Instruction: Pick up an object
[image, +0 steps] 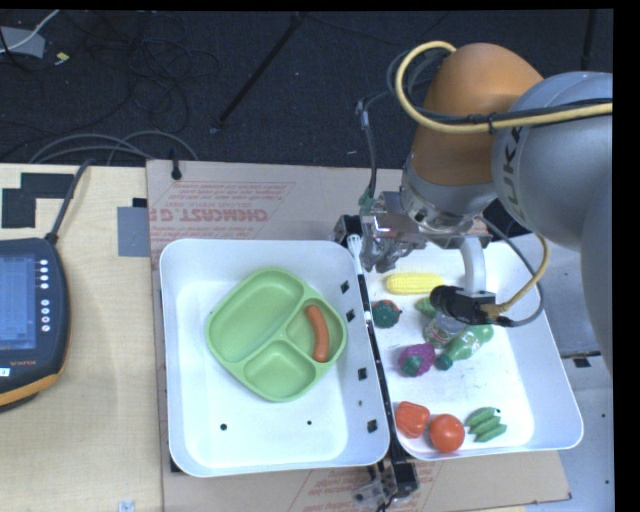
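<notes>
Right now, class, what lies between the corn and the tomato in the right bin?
In the camera view, a purple vegetable lies between the corn and the tomato.

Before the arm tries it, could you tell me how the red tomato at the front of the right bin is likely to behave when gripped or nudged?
The tomato looks round and glossy, so it will probably roll if nudged and may slip from a pinch. It looks like a moulded toy, likely light and stiff. The red pepper lies against it and the green pea pods close by, so a push could shift both.

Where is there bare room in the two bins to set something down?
Left bin: open floor along the near edge, in front of the green plate. Right bin: a bare strip between the green bottle and pea pods. Crowded around the corn under the gripper.
</notes>
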